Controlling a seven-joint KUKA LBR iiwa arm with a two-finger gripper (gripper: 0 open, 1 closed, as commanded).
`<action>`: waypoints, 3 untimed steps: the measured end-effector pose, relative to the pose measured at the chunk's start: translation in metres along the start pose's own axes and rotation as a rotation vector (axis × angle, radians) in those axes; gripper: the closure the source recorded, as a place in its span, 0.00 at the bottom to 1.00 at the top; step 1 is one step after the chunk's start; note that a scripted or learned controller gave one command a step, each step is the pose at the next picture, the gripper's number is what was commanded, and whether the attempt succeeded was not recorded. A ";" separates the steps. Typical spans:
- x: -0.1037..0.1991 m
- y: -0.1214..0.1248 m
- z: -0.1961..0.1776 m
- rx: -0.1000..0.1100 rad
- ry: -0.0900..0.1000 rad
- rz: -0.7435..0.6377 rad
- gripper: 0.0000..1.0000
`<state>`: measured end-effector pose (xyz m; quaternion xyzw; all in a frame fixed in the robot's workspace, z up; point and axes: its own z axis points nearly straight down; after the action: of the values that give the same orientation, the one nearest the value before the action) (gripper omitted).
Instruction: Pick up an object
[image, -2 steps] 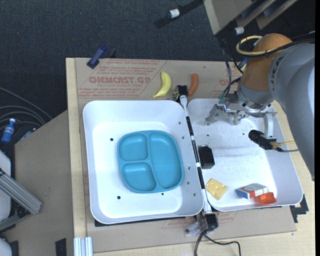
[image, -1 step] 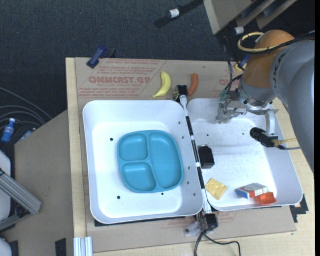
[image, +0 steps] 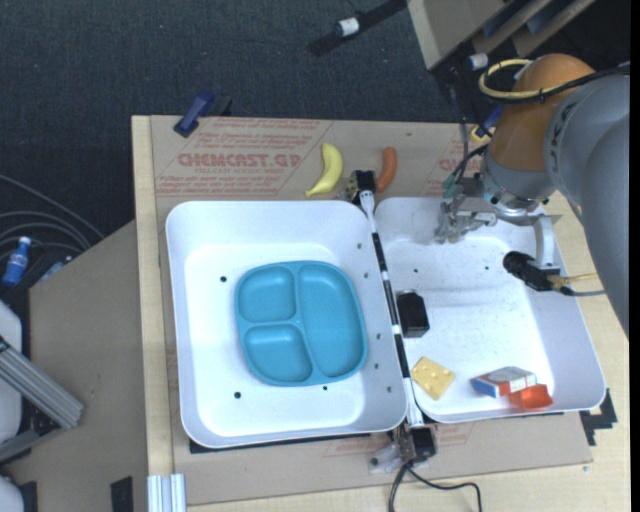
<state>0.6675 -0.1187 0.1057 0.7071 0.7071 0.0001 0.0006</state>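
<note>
My gripper (image: 452, 226) hangs low over the far left part of the right bin (image: 575, 345), with nothing visible in it. The bin floor under it is bare. Toward the near side of this bin lie a yellow cheese wedge (image: 432, 377), a small blue, white and red box (image: 503, 381) and an orange piece (image: 532, 397) touching the box. A black block (image: 411, 312) sits against the bin's left wall. All of these are well nearer the camera than the gripper.
The left bin (image: 200, 330) holds a blue divided plate (image: 299, 321). Behind the bins on the bench lie a yellow banana (image: 326, 170) and an orange sausage-shaped toy (image: 386, 168). A blue object (image: 193, 115) rests at the bench's far left corner.
</note>
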 end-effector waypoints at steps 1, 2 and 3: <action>0.000 0.000 0.000 0.001 0.000 0.000 0.00; 0.000 0.001 -0.010 -0.002 0.000 0.000 1.00; 0.000 0.000 -0.010 -0.001 0.000 0.000 0.00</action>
<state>0.6679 -0.1184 0.1157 0.7071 0.7071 0.0004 0.0010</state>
